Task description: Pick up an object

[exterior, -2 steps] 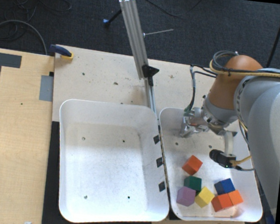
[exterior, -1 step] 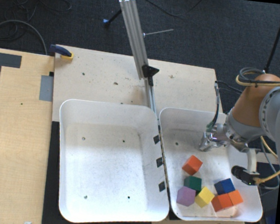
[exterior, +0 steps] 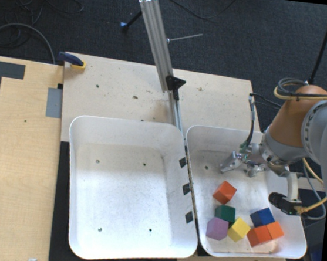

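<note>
The grey arm's metal tool [exterior: 235,161] hovers low in the right shallow white bin [exterior: 209,140], above the small orange cube [exterior: 224,192]; whether it is spread or pressed together I cannot tell. Green [exterior: 225,213], purple [exterior: 217,228], yellow [exterior: 238,229], blue [exterior: 262,216] and 2 red-orange [exterior: 265,233] blocks cluster nearby.

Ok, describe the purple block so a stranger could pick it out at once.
Start at the right-hand white bin, the one holding the coloured blocks. Go to the cluster near its front edge; the purple block is the leftmost there, beside the yellow block and below the green block. It is the only purple piece.
</note>
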You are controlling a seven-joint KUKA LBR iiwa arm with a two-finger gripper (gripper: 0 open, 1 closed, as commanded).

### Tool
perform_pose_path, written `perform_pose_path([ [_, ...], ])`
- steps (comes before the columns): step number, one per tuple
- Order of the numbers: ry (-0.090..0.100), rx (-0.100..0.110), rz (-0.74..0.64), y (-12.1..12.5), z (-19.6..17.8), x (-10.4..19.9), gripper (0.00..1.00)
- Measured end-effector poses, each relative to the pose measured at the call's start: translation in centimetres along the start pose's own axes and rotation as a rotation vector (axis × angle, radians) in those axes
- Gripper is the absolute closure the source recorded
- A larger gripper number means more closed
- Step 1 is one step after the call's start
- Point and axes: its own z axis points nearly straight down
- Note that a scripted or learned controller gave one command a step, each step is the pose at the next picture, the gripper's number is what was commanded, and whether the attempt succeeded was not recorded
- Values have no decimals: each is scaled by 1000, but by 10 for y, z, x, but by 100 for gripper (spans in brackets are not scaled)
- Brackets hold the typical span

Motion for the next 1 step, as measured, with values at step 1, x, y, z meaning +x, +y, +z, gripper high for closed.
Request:
perform_pose_path([
  [1,4,3,-5,-46,-25,60,0],
])
